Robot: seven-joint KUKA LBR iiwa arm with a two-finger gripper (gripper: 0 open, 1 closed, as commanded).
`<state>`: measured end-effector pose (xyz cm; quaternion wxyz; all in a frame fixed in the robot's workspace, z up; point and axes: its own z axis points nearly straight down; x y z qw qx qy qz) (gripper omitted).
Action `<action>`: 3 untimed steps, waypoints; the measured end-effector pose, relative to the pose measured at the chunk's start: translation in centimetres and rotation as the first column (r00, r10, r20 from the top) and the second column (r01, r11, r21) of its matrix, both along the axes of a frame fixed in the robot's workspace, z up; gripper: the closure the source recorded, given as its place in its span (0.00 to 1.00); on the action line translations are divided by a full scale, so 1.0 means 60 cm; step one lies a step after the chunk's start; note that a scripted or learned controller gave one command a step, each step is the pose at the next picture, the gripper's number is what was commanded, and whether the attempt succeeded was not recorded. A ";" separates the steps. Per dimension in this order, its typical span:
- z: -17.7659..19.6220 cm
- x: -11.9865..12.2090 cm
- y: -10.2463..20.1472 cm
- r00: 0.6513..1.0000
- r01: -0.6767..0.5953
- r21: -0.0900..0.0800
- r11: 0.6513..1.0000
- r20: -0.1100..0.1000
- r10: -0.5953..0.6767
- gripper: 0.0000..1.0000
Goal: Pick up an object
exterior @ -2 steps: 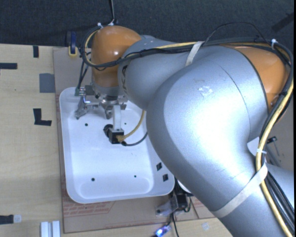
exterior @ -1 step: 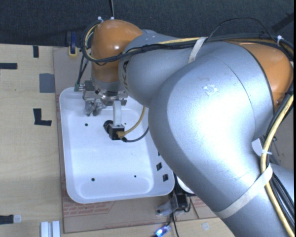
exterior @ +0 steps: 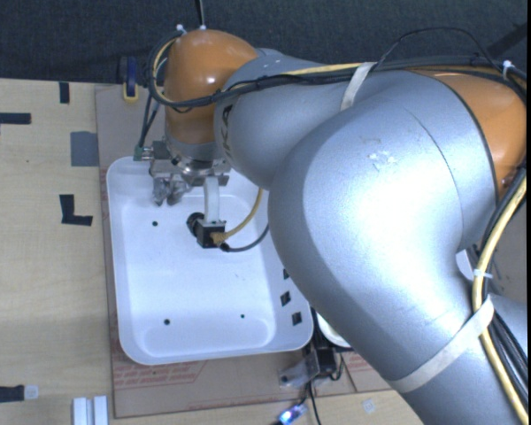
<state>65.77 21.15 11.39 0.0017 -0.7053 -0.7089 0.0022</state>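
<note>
My gripper hangs low over the far left corner of the left white bin, just inside its back wall. The view does not show any object held in it. The grey arm with its orange band reaches in from the right and hides the right bin. A few small dark dots mark the bin floor.
The large grey arm link covers the right half of the view. Black tape marks lie on the wooden bench left of the bin. Small black squares sit on the bin's right wall.
</note>
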 end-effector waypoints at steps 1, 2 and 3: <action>0.320 0.022 -0.031 1.000 0.004 0.005 1.000 0.024 -0.004 1.00; 0.299 0.017 -0.030 1.000 0.004 0.000 1.000 0.004 -0.004 0.00; 0.299 0.017 -0.030 1.000 0.004 0.000 1.000 0.004 -0.004 0.00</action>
